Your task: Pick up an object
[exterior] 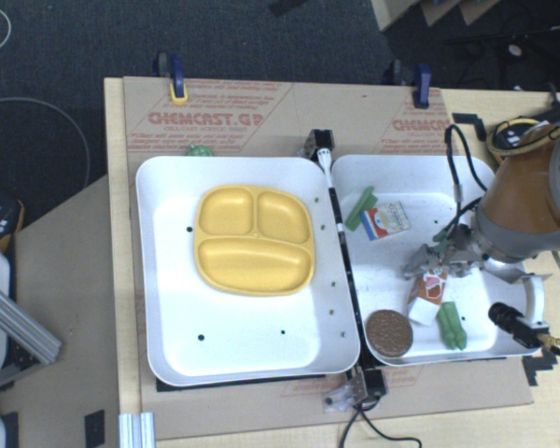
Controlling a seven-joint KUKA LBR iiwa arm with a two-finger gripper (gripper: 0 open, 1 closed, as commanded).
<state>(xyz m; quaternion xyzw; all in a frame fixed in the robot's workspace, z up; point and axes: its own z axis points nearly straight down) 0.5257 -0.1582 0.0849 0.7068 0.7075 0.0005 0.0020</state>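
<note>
The right bin (406, 169) holds several small objects. A green stick (359, 209) and a white printed card (387, 220) lie at its far left. A brown round disc (390, 333) sits at the near left corner. Beside the disc are an orange-and-white packet (430, 290) and a green pickle-like piece (451, 326). My gripper (427, 258) reaches in from the right, low in the bin's middle, just above the orange packet and close to it. The grey wrist with its orange band (527, 194) hides the bin's right side.
The left bin (159, 278) carries a yellow divided plate (255, 239) in its far half. A black divider clip (319, 143) sits between the bins at the back. Black cables (462, 157) hang over the right bin's far edge.
</note>
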